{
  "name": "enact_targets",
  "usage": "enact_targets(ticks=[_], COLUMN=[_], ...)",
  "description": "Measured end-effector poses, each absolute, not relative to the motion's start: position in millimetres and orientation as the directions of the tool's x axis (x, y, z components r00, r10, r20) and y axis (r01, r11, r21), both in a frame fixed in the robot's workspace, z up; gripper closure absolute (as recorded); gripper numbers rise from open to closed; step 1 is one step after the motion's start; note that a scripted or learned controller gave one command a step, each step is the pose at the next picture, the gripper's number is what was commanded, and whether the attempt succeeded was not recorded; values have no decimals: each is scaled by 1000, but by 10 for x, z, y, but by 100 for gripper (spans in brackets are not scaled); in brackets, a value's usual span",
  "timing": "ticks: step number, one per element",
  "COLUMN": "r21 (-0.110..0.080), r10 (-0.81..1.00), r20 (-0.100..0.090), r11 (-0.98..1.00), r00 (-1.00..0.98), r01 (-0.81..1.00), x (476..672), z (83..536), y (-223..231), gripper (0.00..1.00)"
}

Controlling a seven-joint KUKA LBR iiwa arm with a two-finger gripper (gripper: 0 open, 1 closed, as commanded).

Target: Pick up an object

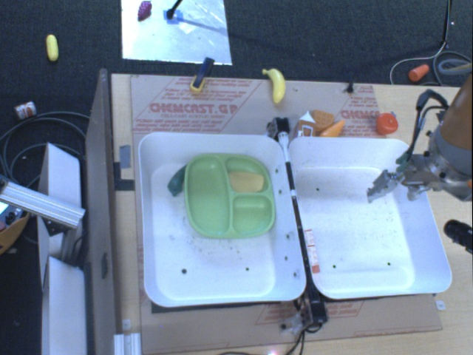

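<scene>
Two white bins, and the pincer hangs over the one with nothing to pick

Two shallow white bins sit side by side on the counter [244, 98], seen from above at a slant. The left bin [166, 279] holds a green divided plate [225, 209]. A pale yellow item [247, 180] lies in the plate's upper right compartment, and a dark green item [176, 180] pokes out from under the plate's left edge, touching it. The right bin [355, 272] shows bare white floor with a few dark specks.

The grey arm reaches in from the right, and its pincer [378, 189] hangs over the upper right part of the right bin, pointing left. Its tips look close together with nothing between them, though they are small in the view and hard to read.

Beyond the bins, on the counter's far side, lie a yellow banana [277, 85], an orange carrot-like piece [332, 129] beside a brown item [321, 118], and a red-orange round thing [386, 123].

Judged from this, the task is at the approach step: nothing is held. The nearest pickable things are in the left bin, well apart from the pincer. The next move likely calls for travelling left across the divider [294, 198], opening the tips, then descending over the yellow item or the dark green one.
</scene>
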State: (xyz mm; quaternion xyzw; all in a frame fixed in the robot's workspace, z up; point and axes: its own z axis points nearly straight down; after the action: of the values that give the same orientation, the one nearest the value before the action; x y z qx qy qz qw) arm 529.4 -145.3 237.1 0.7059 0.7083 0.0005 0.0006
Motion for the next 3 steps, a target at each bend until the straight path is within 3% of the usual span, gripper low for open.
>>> enact_targets(ticks=[1, 2, 3], r21=[-1, 15, -4], r10=[1000, 1000, 1000], r20=[2, -5, 2], r11=[7, 6, 2], r00=[-7, -6, -2], r01=[1000, 1000, 1000], x=[5270, 6154, 5793], z=[777, 1640, 804], y=[-939, -1249, -961], gripper=[0, 0, 0])
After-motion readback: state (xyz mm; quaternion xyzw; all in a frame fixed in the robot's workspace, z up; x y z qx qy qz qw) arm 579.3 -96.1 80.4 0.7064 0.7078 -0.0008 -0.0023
